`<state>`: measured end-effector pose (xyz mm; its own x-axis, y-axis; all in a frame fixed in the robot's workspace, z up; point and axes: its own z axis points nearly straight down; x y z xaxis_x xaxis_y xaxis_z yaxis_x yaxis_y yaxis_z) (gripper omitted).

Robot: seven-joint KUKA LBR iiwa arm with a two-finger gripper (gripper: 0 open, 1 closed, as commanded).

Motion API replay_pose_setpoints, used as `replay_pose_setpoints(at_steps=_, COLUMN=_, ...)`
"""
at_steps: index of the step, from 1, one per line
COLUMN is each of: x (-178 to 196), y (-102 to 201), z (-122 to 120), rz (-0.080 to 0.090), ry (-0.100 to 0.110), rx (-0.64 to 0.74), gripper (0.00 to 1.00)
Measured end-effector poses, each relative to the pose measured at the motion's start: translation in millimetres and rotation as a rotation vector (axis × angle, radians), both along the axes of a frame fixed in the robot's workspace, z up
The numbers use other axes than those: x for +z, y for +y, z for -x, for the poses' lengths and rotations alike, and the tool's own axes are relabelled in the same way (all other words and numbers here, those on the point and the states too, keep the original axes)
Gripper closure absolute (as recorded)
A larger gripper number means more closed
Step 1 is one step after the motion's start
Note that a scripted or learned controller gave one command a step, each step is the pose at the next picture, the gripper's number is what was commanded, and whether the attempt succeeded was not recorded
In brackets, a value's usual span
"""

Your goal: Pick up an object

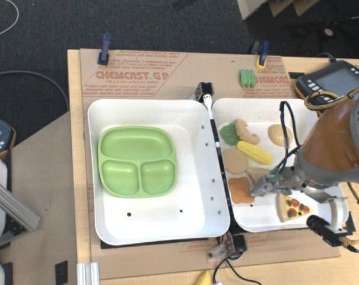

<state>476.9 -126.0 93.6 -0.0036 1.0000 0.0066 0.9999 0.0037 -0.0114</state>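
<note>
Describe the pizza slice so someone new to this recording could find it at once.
Take the right bin of the two white bins, where the toy food lies. Near its front edge, just below the gripper, lies the pizza slice. It is the one pale wedge dotted with red; the brown toast to its left is plain.

We found most open floor in the left bin (108,218), where only the green divided plate (137,161) sat toward its nine o'clock side, leaving bare white from three round to six. The right bin (250,221) was crowded: toy foods clustered from its centre toward nine o'clock, among them the corn (254,153) and the toast (241,190), with the pizza slice (294,208) near five, and the arm (333,144) covered its three o'clock side
</note>
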Motion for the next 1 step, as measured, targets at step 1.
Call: replay_pose_setpoints(at_steps=1, x=17.8, y=-4.0, z=-2.4, rz=0.007, ry=-0.014, rx=-0.005, gripper=1.00)
